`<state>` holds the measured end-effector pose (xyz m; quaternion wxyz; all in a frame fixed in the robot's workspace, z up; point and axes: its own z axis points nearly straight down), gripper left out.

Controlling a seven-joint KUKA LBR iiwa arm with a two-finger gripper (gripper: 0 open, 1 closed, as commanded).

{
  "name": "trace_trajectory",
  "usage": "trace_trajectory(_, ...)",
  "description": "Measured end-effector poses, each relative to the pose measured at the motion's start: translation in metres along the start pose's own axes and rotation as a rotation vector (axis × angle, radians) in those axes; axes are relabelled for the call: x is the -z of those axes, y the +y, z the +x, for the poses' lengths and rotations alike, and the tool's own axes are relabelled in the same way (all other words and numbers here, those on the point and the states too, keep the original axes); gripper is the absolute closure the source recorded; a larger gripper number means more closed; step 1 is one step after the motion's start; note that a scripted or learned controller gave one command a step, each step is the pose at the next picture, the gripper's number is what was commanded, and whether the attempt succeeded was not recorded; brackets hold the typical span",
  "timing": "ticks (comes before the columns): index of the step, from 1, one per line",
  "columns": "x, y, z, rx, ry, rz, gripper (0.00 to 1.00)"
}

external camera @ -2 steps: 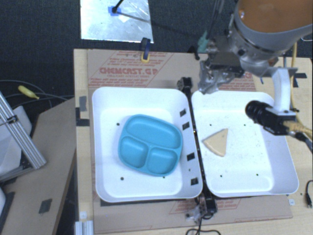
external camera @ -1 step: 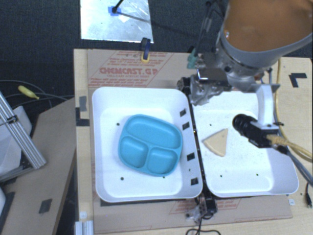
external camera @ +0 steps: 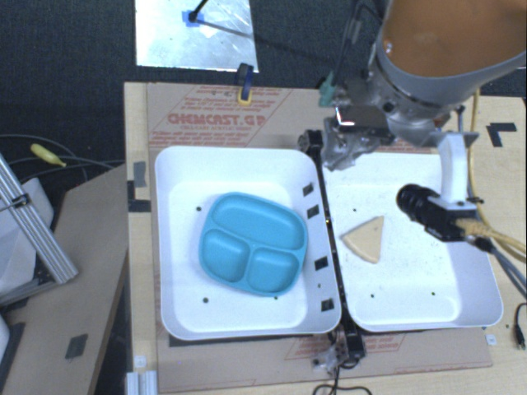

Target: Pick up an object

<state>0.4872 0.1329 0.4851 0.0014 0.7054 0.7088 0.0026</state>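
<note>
Lining up over the tan wedge (external camera: 366, 239) and descending squarely across its narrow width should give the surest hold, since it lies flat on the right bin (external camera: 461, 311) floor near the centre divider. The end effector (external camera: 346, 151) hangs above that bin's far-left corner, well apart from the wedge; how it is set I cannot tell. The blue tray (external camera: 251, 243) fills the left bin (external camera: 177, 303).

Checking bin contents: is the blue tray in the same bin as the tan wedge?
No, the blue tray lies in the left bin, the tan wedge in the right bin.
</note>
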Motion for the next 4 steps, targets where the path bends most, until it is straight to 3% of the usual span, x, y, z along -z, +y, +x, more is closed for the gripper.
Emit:
trace_trajectory(1,-0.087,-0.002,0.012,-0.003,-0.004,0.012,1.0)
trace_trajectory(3,-0.06,0.0,0.012,0.002,0.002,-0.001,1.0)
trace_trajectory(4,-0.07,0.008,-0.031,-0.008,-0.002,0.004,1.0)
